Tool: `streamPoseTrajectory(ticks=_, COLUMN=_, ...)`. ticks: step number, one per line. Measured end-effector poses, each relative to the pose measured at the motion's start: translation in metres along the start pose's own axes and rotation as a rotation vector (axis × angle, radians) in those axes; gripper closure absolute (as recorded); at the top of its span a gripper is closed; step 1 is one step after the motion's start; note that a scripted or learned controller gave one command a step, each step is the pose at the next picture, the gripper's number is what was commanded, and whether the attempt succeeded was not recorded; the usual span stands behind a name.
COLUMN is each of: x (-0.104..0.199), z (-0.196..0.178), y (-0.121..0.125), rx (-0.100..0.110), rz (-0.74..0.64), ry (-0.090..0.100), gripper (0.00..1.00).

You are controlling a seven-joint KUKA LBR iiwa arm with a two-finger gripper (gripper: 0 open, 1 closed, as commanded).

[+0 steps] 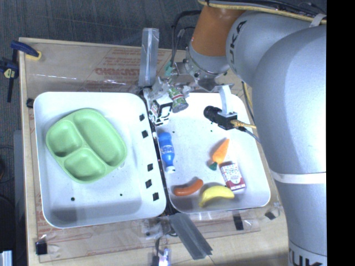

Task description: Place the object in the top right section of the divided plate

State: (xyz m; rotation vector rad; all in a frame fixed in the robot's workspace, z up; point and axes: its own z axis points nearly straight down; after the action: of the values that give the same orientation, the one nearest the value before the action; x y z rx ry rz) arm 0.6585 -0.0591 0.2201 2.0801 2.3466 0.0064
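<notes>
The claw (173, 96) hovered at the right bin's (256, 168) far left corner, pinching a small green-labelled can (178, 100) that was tilted, its long axis slanting. The green divided plate (85, 143) sat well apart in the left bin (50, 204). A blue bottle (166, 150), carrot (220, 150), sausage (188, 188) and banana (216, 194) lay nearby.

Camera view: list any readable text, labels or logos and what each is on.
"KUKA", partly cut off, on the arm's grey base.
Red print on the bench board behind the bins: too blurred to read.
Label on the red ketchup bottle: too small to read.
Label on the blue bottle: too small to read.
Label on the small can at the claw: unreadable.
</notes>
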Motion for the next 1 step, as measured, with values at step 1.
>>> streamPoseTrajectory(ticks=1, x=0.0660, z=-0.0637, y=0.0066, rx=0.007, rz=-0.094, ry=0.002, gripper=1.00)
